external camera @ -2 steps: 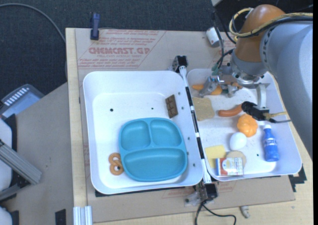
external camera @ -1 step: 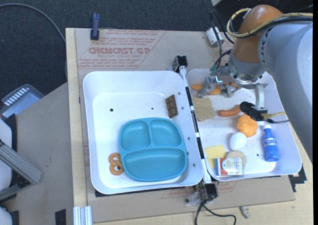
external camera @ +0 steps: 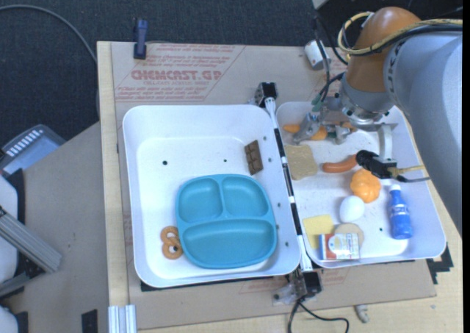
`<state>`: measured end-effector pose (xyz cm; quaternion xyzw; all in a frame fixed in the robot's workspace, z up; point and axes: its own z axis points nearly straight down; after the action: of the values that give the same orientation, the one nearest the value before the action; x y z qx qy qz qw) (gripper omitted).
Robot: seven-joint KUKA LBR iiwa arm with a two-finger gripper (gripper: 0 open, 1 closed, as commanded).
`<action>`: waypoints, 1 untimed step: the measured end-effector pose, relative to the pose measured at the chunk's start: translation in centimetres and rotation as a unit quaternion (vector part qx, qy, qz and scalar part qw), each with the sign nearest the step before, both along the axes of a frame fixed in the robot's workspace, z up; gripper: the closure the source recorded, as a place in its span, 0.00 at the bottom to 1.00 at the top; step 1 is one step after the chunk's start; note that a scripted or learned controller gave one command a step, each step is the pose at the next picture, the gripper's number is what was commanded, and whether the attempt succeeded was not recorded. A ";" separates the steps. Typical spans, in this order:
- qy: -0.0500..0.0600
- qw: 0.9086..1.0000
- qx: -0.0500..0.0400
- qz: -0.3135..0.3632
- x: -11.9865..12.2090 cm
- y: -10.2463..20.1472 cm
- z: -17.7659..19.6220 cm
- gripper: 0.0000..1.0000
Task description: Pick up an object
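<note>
Camera view: gripper (external camera: pixel 321 124) hanging low at far end of right bin (external camera: pixel 429 247), right over small orange thing (external camera: pixel 295 129). Cannot tell how pincer is standing; too small, too blurry. Sausage (external camera: pixel 338 166) lying sideways just near side of it, long way across bin. Nearby: flat tan bread slice (external camera: pixel 301 162), smooth white egg (external camera: pixel 352 209), bumpy orange fruit (external camera: pixel 366 184), shiny blue bottle (external camera: pixel 399 212).

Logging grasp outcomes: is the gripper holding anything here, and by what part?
Cannot be told. The gripper is down at the far end of the right bin, over a small orange item, but its fingertips are too small and cluttered to show a hold.
</note>
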<state>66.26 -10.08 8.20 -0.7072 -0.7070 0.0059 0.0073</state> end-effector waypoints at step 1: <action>0.000 1.000 -0.003 -0.001 0.0 0.3 0.0 0.00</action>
<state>66.25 -9.78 8.25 -0.7077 -0.7064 0.0078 0.0049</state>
